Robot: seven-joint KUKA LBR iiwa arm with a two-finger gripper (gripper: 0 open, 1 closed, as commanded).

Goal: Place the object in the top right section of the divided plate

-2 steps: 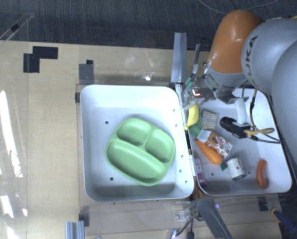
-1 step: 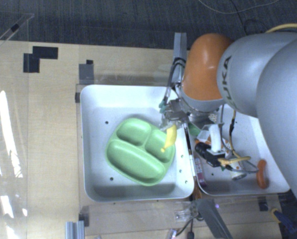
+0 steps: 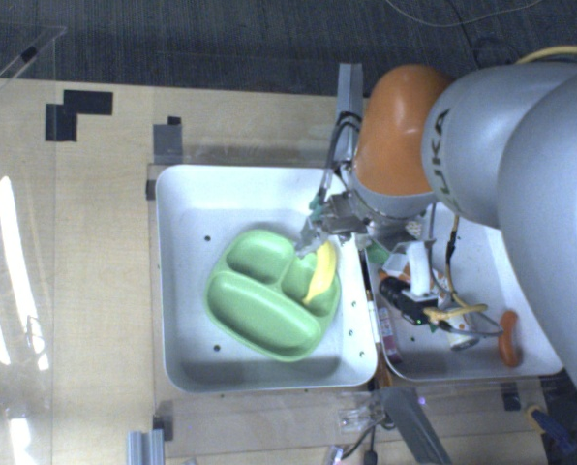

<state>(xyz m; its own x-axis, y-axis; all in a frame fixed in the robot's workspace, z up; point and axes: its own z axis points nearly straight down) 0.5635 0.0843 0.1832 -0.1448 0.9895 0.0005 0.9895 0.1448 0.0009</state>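
A green divided plate [image 3: 259,308] lies in the left white bin [image 3: 182,260], with two small sections at the top and one long section below. A long yellow object [image 3: 321,272] stands slanted over the plate's top right section, its lower end near that section's right rim. My gripper [image 3: 318,238] sits directly above the yellow object's upper end, touching or almost touching it. The wrist and the orange band [image 3: 397,134] hide the bin's far right corner.
The right bin [image 3: 463,361] holds an orange-red object [image 3: 507,339] near its front right and a thin dark stick-like item [image 3: 387,332] along its left wall. The big grey arm [image 3: 521,143] covers most of that bin. The left bin's floor left of the plate is bare.
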